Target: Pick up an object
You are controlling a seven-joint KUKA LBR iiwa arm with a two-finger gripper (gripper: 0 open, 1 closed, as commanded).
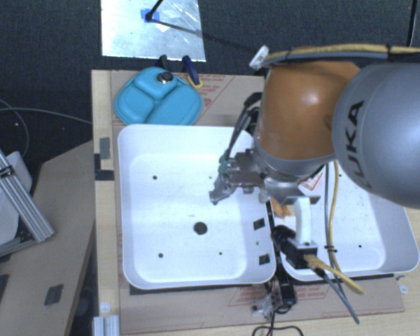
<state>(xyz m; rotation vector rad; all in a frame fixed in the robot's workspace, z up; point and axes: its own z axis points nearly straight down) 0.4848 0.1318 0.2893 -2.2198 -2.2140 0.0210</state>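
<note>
Hanging over left-hand white bin (171,205), end effector (220,190), released or clenched cannot tell, dark disc (200,228) nearby

The counter (105,215) is a tan board with faint red print near its back and front edges. Two shallow white bins sit side by side on it: the left bin (136,208) covers most of the board's left part, and the right bin (388,247) reaches toward its right end. Behind the left bin, close against its back rim, lies a light blue tray (157,98) with moulded compartments, and by the tray's back right corner, at the counter's back edge, lies a dark blue thing (191,71) too small to name.
</note>
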